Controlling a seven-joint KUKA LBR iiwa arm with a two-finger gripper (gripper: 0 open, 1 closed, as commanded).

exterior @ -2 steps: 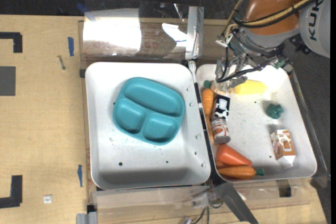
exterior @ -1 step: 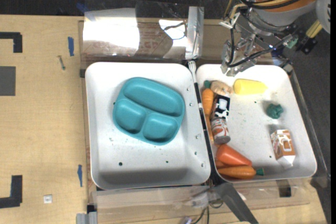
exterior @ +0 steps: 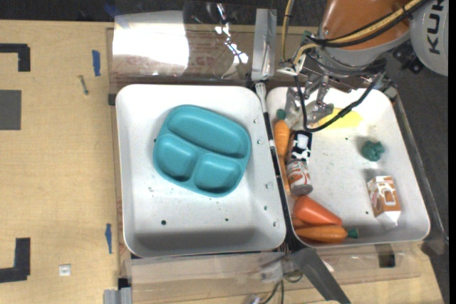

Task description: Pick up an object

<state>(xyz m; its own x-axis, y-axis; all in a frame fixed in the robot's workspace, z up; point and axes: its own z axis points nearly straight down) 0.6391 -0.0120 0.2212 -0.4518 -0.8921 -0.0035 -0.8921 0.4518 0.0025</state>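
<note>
The right bin point(exterior: 410, 153) holds several small objects. A small orange carrot point(exterior: 282, 137) lies along its left wall, beside a black-and-white patterned piece point(exterior: 302, 146) and a little can point(exterior: 299, 177). Two larger orange carrots point(exterior: 318, 212) point(exterior: 322, 231) rest at the front left corner. A dark green lump point(exterior: 372, 149) and an orange-and-white carton point(exterior: 385, 197) lie at the right. A yellow object point(exterior: 343, 119) sits under the arm's cables. My gripper point(exterior: 314, 109) hangs low over the bin's back left part, just above the patterned piece, below the orange wrist.
The left bin point(exterior: 135, 210) carries a teal divided plate point(exterior: 202, 149). A clear plastic sheet point(exterior: 185, 46) lies behind the bins. Yellow and black cables point(exterior: 335, 114) loop around the wrist. A wooden bench surface point(exterior: 50, 153) extends to the left.
</note>
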